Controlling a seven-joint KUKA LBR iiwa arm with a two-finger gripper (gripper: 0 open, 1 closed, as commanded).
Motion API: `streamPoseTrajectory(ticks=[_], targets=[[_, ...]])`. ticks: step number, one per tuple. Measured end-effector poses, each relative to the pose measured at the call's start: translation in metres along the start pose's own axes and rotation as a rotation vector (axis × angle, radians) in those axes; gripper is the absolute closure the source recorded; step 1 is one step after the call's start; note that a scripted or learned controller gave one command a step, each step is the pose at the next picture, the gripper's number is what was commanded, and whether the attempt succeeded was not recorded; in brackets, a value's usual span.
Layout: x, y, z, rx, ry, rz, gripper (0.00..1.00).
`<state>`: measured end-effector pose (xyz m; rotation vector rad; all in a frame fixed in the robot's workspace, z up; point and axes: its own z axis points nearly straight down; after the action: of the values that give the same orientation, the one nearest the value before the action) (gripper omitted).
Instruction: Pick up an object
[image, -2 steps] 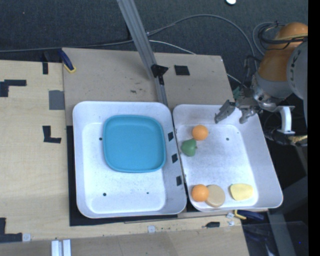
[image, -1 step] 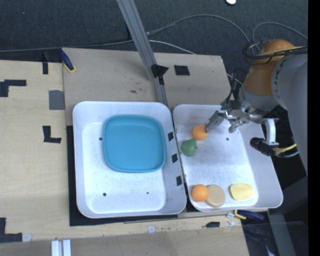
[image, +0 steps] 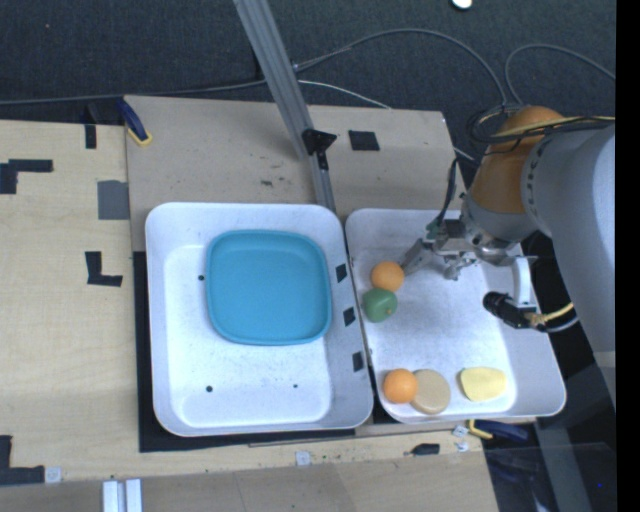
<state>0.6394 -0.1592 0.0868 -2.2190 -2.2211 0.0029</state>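
Gripper (image: 412, 258) first: the arm's two-finger claw reaches into the right bin from the right, its dark fingers pointing left and ending just beside the small orange ball (image: 387, 276); whether they are spread or closed cannot be told at this angle, and nothing is seen between them. Going from largest to smallest, the pale wooden bench (image: 60, 300) carries both bins and shows dark tape marks on its left part. On it, the left shallow white bin (image: 170, 400) holds a big square blue plastic plate with rounded corners (image: 268, 286), lying flat in the upper half. Next comes the grey arm (image: 580, 210) with its orange band (image: 505, 175), leaning over the right shallow white bin (image: 545, 395). In that bin, the orange ball lies near the left wall, and a small green round fruit-like object (image: 379, 304) touches it from below. Along the bottom edge of the same bin sit three things in a row: a second orange ball (image: 399, 385), a beige round disc (image: 432, 391) touching it, and a yellow rounded piece (image: 483, 383) a little apart to the right.
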Motion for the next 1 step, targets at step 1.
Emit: streamPoseTrajectory(ticks=[1], targets=[[-0.0002,0.0009,-0.0129,-0.003,-0.001,0.0,1.0]])
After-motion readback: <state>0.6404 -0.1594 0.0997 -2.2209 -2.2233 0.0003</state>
